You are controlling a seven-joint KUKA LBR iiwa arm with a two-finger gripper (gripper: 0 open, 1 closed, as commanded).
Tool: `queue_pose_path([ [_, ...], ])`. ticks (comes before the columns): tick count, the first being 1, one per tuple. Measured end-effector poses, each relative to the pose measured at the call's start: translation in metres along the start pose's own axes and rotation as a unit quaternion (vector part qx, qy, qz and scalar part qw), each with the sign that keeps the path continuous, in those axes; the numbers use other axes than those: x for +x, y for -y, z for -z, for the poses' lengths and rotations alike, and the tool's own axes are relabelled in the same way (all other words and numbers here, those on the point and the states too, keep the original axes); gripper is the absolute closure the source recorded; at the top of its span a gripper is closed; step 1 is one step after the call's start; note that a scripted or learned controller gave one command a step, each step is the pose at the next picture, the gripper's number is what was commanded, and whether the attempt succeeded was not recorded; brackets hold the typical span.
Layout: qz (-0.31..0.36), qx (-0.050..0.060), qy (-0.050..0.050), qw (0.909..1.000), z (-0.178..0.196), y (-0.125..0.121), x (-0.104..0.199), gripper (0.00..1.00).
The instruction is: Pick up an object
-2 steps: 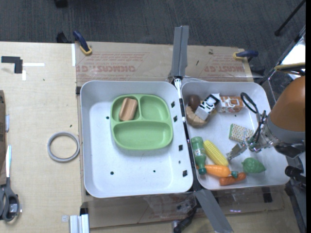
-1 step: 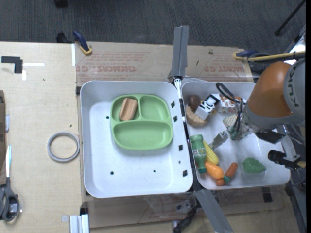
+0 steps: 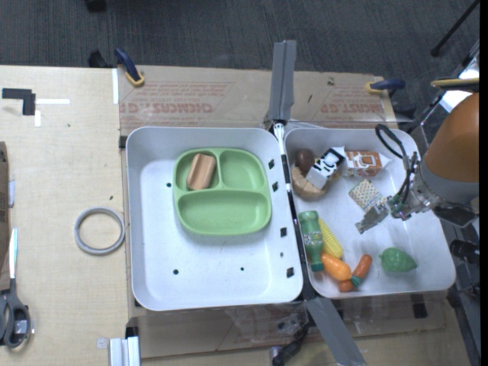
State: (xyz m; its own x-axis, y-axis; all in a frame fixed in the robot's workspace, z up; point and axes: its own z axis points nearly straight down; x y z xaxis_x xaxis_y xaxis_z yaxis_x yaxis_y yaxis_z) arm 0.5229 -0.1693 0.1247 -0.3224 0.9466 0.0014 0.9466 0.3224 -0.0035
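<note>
The right bin (image 3: 427, 280) holds several toy foods. A checkered cracker-like piece (image 3: 364, 194) lies near its middle, with an orange box (image 3: 363, 161) and a black-and-white carton (image 3: 328, 165) behind it. A green bottle (image 3: 309, 239), a yellow corn cob (image 3: 330, 239), an orange carrot (image 3: 335, 268), a small red-orange piece (image 3: 361, 266) and a green leafy lump (image 3: 398, 261) lie toward the front. My gripper (image 3: 374, 218) hangs low over the bin floor, just in front of the checkered piece and apart from the leafy lump. I see nothing held in it.
The left bin (image 3: 152, 280) bears a green divided plate (image 3: 225, 212) with a tan bread roll (image 3: 200, 171) in its back-left compartment. A brown item (image 3: 305, 159) and a tan piece (image 3: 309, 185) sit by the right bin's left wall. A grey ring (image 3: 99, 229) lies on the bench.
</note>
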Motion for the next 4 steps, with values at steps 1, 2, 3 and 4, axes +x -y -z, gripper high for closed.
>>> queue_pose_path([
  [1,-0.002,-0.001,-0.002,1.0000,-0.020,-0.059,-0.073,0.00],
  [2,-0.194,-0.004,-0.001,0.9810,-0.029,-0.057,-0.058,0.00],
  [3,-0.125,0.000,0.000,0.9921,0.050,-0.040,-0.066,0.00],
  [4,-0.156,0.001,0.000,0.9877,-0.037,-0.039,-0.011,0.00],
])
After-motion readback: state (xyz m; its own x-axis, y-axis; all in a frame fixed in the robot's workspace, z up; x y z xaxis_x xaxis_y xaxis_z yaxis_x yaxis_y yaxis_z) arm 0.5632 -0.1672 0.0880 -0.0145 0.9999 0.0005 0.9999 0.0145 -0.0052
